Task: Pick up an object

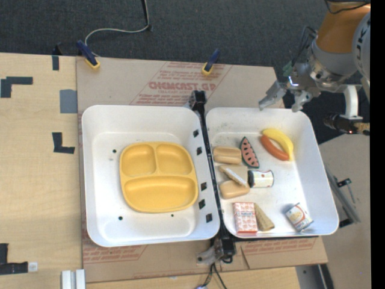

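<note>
My gripper (283, 100) hangs over the far rim of the right bin (319, 179), its two fingers spread apart with nothing between them. Below it in the right bin lie several toy foods: a yellow banana (280, 138) with a red-orange sausage (274, 149) against it, a watermelon slice (249, 152), a bread roll (227, 155), a tan bun (233, 189), a small white carton (261, 178), a red-and-white box (245, 217) and a small can (298, 217).
A yellow divided plate (159, 177) lies in the left bin (96, 179). Both bins rest on cardboard (168, 83) held by blue-and-yellow clamps (88, 54). A black cable (143, 11) runs across the dark floor behind.
</note>
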Controlling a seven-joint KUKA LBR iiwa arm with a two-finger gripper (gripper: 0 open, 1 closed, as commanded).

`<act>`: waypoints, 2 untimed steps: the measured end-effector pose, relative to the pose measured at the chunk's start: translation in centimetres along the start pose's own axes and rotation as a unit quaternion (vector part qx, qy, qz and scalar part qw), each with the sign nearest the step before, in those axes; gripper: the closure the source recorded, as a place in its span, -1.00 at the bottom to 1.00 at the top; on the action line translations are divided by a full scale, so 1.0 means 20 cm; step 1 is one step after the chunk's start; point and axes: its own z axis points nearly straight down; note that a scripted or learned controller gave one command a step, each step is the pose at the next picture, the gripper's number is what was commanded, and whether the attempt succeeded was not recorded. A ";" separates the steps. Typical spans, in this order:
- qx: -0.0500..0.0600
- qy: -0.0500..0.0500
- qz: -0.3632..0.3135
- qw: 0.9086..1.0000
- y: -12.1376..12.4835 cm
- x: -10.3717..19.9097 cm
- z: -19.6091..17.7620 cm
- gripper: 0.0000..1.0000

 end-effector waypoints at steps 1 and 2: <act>0.002 0.001 0.000 1.000 -0.17 -0.03 0.81 -1.00; -0.002 0.000 0.001 1.000 -0.55 0.03 0.87 -1.00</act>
